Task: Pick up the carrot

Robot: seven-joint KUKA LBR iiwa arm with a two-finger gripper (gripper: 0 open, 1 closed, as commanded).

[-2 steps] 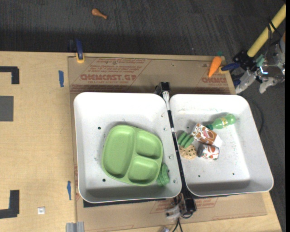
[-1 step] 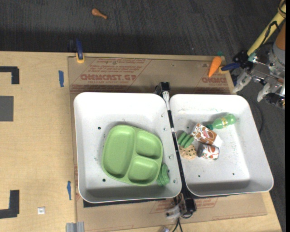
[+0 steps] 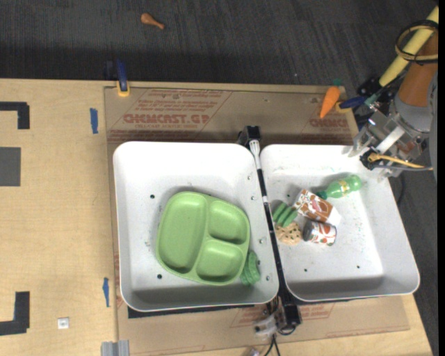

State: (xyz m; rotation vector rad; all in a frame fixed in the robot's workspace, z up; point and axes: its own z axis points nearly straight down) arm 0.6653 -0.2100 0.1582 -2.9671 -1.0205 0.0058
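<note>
1. The small orange carrot with a green top (image 3: 329, 101) lies on the brown cardboard sheet (image 3: 208, 115) behind the right white bin (image 3: 389, 229), outside both bins, its green end pointing away from the bins.
2. The grey arm with its orange band (image 3: 421, 83) reaches in at the upper right; its gripper (image 3: 372, 142) sits over the far right corner of the right bin, near the carrot but apart from it.
3. Whether the pincer is released or clenched cannot be told from this view; nothing is seen in its grasp.
4. Blue clips and cables sit between the carrot and the arm's wrist, just beside the carrot's right side.
5. Inside the right bin lie a green bottle-shaped toy (image 3: 343, 187), a red and white patterned packet (image 3: 314, 206), a small can with a dark end (image 3: 321, 233), a green striped piece (image 3: 284, 213) and a tan cookie-like piece (image 3: 289, 235), clustered near the bin's left wall.
6. The left white bin (image 3: 132, 208) holds a light green divided plastic plate (image 3: 203, 238), with a darker green scrap (image 3: 252, 268) at its lower right edge.
7. Another small orange object (image 3: 151, 21) lies on the dark floor well beyond the bench.
</note>
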